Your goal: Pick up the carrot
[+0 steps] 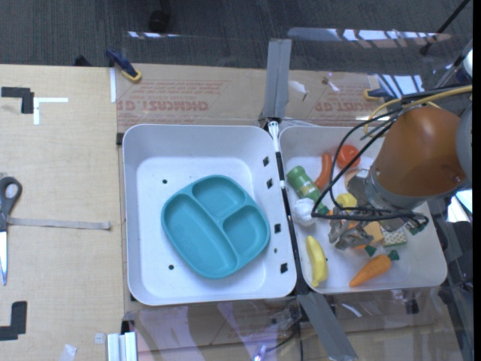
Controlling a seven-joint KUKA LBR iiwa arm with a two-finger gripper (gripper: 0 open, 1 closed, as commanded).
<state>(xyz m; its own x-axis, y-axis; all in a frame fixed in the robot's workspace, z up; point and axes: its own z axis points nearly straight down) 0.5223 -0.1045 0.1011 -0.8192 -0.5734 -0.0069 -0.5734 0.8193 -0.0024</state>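
The carrot (pixel 370 271), orange with a green stub at its right end, lies near the front wall of the right bin (pixel 421 280). My gripper (pixel 349 236) hangs low over the middle of that bin, just above and to the left of the carrot, among cables and small items. The carrot lies free on the bin floor, apart from the gripper. The arm's orange band (pixel 417 153) covers the back right part of the bin.
Around the gripper are a yellow banana (pixel 316 259), a green bottle (pixel 301 180), a thin orange pepper-like piece (pixel 325 170), a red-orange round item (pixel 347 155) and a white lump (pixel 302 213). The left bin (pixel 139 201) holds a teal divided plate (pixel 216 226).
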